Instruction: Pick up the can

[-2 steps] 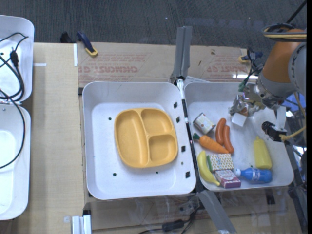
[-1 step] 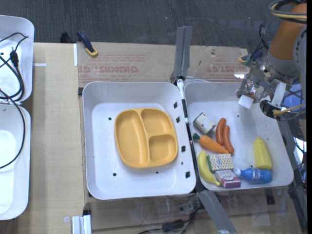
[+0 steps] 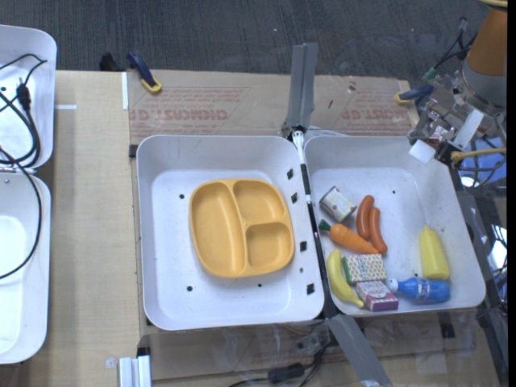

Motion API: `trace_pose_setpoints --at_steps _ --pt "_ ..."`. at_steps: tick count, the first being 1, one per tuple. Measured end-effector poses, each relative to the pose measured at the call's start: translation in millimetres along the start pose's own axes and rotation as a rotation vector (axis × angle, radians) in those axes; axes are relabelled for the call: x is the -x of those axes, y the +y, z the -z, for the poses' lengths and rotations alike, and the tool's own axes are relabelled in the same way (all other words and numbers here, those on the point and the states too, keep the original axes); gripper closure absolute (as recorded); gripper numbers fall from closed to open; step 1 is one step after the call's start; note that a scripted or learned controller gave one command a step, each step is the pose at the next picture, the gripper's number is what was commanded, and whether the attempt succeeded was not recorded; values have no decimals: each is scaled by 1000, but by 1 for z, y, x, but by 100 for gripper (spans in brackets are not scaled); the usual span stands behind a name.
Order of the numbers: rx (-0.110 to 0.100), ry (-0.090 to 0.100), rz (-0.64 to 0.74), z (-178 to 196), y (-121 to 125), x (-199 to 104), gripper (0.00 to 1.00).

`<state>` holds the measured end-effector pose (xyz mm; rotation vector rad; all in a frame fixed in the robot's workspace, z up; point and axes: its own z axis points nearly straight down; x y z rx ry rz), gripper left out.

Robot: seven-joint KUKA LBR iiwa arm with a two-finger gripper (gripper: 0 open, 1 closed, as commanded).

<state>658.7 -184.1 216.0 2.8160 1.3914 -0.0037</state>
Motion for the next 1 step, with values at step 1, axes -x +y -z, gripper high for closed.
trace_pose_setpoints --at_steps 1 --pt "-2 -3 3 8 0 0 100"
